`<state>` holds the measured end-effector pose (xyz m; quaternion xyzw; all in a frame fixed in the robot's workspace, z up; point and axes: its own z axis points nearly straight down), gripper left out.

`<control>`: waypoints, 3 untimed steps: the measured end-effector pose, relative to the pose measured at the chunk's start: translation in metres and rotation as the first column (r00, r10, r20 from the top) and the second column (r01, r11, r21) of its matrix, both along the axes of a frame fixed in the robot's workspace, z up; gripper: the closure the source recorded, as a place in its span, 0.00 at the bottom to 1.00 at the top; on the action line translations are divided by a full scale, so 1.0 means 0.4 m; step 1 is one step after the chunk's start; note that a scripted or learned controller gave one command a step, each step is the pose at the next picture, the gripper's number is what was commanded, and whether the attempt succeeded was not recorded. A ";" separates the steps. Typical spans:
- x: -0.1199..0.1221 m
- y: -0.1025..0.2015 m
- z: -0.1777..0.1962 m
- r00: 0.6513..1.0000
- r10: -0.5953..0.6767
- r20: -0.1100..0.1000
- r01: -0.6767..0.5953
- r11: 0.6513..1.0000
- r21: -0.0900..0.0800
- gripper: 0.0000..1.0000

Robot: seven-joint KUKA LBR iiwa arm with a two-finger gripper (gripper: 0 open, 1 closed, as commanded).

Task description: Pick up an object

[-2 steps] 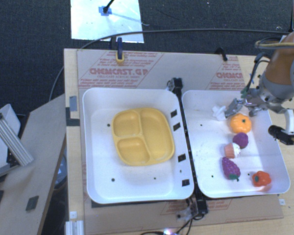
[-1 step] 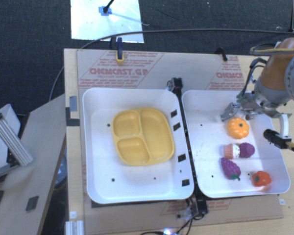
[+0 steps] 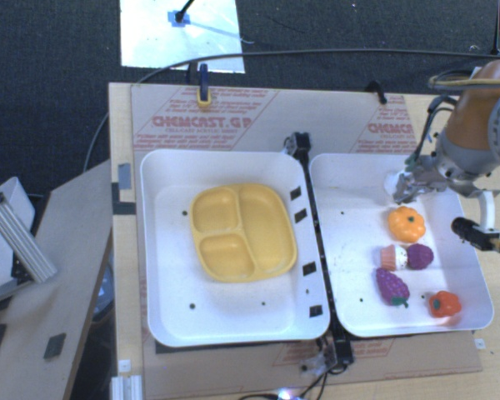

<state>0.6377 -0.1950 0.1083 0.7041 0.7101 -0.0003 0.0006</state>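
In the right bin [image 3: 350, 248] lie several toy foods: an orange pumpkin [image 3: 407, 223], a purple-and-pink cupcake-like piece [image 3: 407, 257], a purple grape bunch [image 3: 392, 287] and a red-orange pepper [image 3: 444, 304]. My gripper [image 3: 402, 188] hangs over the bin's far right part, just above and behind the pumpkin. Nothing shows between its fingers, and their spread is too small to read.
The left bin [image 3: 171, 307] holds a yellow divided plate [image 3: 240, 230]. Black clips run along the seam between the bins [image 3: 310, 240]. A black cable end [image 3: 475, 235] sticks out over the right bin's right rim. The arm's orange band [image 3: 477, 107] sits at the far right.
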 end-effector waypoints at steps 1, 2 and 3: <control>0.007 -0.011 0.161 1.000 -0.002 0.007 0.002 1.000 -0.001 1.00; 0.011 -0.011 0.276 1.000 -0.001 0.006 0.001 1.000 -0.001 1.00; 0.012 0.116 0.298 1.000 0.001 0.003 -0.001 1.000 0.002 1.00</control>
